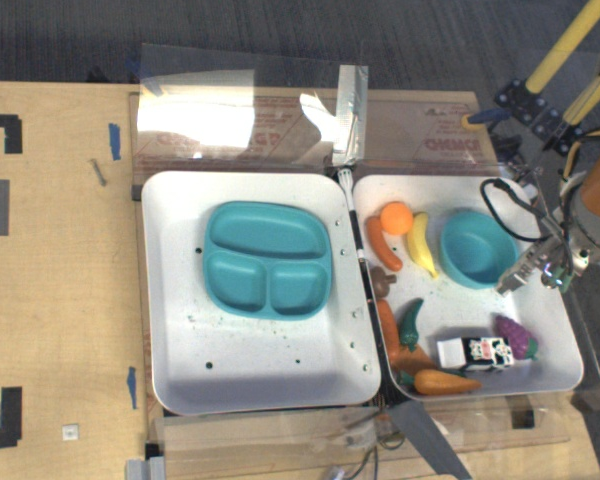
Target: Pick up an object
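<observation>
The right bin holds a teal bowl, a yellow banana, an orange fruit and an orange carrot-like piece. Lower down lie a green pepper, a carrot, a black-and-white box and a purple toy. My gripper hangs at the bin's right side, just right of the teal bowl and above the purple toy. Nothing shows held in it. Cables and wrist parts crowd it.
The left bin holds a teal divided plate. A clear plastic sheet stands behind the bins. Brown bench surface spreads to the left. Yellow struts rise at the top right.
</observation>
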`<state>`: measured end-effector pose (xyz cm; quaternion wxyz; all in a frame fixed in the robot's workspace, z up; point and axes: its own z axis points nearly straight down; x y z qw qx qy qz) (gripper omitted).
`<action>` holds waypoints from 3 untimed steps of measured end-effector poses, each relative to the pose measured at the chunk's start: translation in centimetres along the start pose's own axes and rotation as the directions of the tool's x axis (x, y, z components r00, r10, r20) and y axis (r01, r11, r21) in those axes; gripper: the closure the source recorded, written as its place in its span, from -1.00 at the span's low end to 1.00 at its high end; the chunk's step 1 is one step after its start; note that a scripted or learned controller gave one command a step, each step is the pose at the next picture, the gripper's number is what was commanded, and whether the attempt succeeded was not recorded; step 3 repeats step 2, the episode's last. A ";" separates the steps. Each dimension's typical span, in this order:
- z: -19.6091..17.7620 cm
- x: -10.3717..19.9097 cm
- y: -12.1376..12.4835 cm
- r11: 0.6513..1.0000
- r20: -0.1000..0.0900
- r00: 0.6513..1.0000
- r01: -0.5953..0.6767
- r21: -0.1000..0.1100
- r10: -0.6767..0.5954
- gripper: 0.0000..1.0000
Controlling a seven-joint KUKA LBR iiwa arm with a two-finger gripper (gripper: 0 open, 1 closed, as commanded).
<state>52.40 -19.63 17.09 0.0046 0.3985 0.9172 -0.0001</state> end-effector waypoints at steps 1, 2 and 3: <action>-9.5 -7.2 4.7 1.000 0.005 1.000 0.015 -0.004 -0.015 1.00; 4.8 -3.6 0.4 0.852 -0.011 0.852 0.523 -0.003 -0.523 1.00; 4.8 -3.6 0.4 0.852 -0.011 0.852 0.523 -0.003 -0.523 1.00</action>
